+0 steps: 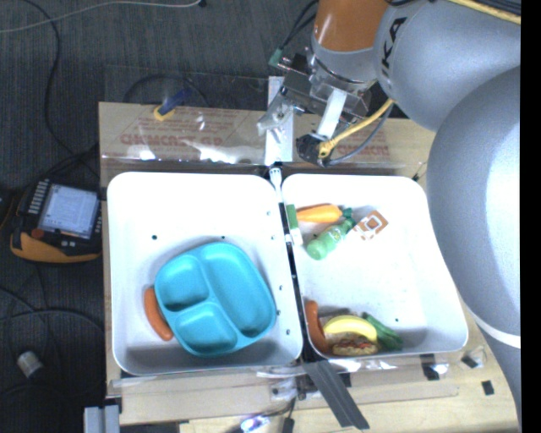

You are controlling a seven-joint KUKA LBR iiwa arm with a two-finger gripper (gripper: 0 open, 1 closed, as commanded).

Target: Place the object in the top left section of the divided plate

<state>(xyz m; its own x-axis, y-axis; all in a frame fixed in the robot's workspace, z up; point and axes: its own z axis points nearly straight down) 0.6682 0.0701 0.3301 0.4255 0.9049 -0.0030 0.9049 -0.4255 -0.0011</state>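
Nearest to us, along the front edge of the right bin (423,254), we see a small group of toy foods: a yellow banana (348,326) lies on a brown burger (353,345), with a red sausage (312,326) just at their left against the bin wall and a dark green vegetable (387,333) at their right. In the left bin (135,220) the blue divided plate (215,294) sits a little turned, and all its three sections are bare. An orange sausage (156,314) lies on the bin floor, touching the left rim of the plate.

Further back in the right bin, near the divider between the bins, we see an orange carrot (318,213), and just in front of it a green bottle (328,240) lying tilted. A small white and orange piece (370,224) lies beside them to the right.

Behind the bins, on the tabletop (397,139), a clear plastic sheet (190,135) is spread over cardboard. The pincer (279,114) hangs above this far edge, behind the divider, well apart from the plate. We cannot tell if it is wide or narrow, and we see nothing held in it. The grey arm (473,169) with its orange band (347,21) comes in from the right. At the far left, off the tabletop, a small device with a screen (66,211) lies on the dark floor.
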